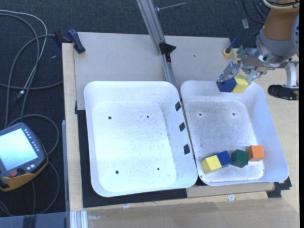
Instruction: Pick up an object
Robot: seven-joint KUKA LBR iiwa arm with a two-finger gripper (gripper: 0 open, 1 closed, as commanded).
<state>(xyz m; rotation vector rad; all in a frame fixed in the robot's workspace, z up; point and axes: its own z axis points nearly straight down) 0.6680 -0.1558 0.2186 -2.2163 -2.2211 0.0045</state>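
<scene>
Gripper at far rim of right bin, pinching 2 blocks, 1 blue, 1 yellow, 4 more blocks near-right corner, left bin beside.

You see a dark carpet floor with thin grey cables looping across it. A light brown wooden table stands on it. A silver metal pole slants over the table. A handheld screen with an orange edge lies on the floor.
</scene>
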